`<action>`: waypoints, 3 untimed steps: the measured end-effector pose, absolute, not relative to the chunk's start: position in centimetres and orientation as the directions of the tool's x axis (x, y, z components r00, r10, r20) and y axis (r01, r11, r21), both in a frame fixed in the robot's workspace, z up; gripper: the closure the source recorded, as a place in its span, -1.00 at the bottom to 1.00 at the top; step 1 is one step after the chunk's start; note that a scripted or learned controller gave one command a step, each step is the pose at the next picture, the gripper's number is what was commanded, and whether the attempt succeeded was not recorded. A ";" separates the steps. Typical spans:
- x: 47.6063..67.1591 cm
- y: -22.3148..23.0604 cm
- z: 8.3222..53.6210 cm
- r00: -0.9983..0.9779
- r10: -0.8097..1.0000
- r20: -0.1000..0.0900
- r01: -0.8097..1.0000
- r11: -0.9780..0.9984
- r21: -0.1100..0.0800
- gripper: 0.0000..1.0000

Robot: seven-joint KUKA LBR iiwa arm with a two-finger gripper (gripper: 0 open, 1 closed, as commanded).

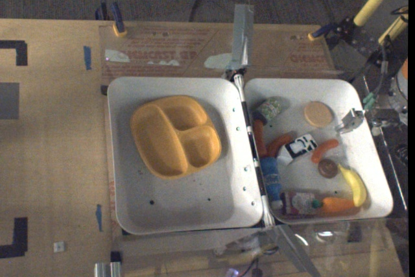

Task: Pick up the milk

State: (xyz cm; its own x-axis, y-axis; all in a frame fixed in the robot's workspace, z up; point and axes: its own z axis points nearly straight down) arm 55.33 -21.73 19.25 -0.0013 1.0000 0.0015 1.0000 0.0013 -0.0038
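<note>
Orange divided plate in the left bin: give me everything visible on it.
The orange plate looks like matte moulded plastic with rounded corners and three recessed compartments: one long one along its left side and two smaller ones on the right, split by raised ridges. It lies flat and right side up, turned slightly askew, on the floor of the left bin, toward the bin's upper half. Nothing sits in it, and it touches nothing but the bin floor.

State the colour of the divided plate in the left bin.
Yellow-orange all over; the divided plate shows plainly in the camera view.

Hand (353, 119) low at the right side — small, grey, arm mostly unseen
</note>
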 end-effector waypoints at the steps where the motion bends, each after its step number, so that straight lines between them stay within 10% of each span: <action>1: 52.6 -21.8 13.9 0.087 0.996 0.001 0.996 -0.087 -0.005 -1.00; 2: 49.5 -21.2 10.2 -0.043 0.999 -0.008 0.998 0.043 0.040 -1.00; 3: 57.2 -17.0 8.6 -0.077 0.997 -0.002 0.997 0.077 0.008 -1.00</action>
State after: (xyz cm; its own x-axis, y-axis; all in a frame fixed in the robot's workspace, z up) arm 57.17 -17.04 8.60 -0.0772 0.9970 -0.0015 0.9970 0.0772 0.0084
